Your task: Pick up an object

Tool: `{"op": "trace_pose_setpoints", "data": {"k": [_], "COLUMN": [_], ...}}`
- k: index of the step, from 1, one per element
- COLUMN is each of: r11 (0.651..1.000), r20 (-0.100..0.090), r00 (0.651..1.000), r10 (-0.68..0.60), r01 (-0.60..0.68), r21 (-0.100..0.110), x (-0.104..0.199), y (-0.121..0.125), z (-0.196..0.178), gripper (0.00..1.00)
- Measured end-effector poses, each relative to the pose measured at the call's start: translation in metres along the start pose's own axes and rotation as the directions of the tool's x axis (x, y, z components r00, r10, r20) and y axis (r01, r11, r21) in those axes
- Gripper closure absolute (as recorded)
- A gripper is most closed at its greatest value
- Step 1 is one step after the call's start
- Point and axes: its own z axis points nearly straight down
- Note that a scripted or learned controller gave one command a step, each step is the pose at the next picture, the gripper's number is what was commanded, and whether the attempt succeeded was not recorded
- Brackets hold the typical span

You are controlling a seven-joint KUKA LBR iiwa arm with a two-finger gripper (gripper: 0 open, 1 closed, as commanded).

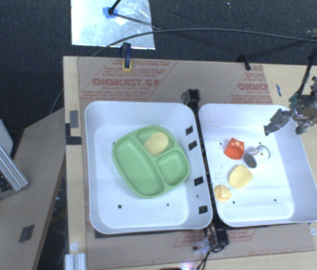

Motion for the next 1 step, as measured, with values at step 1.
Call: {"op": "trace_pose_setpoints", "data": {"k": [1], "r11": [1.000], "r20": [0.002], "r00": [1.000], "r10": [-0.003], "r01": [0.003], "r21": [-0.011], "x": [0.0003], "y": [0.0019], "z": [-0.0058], "gripper": [0.00]}}
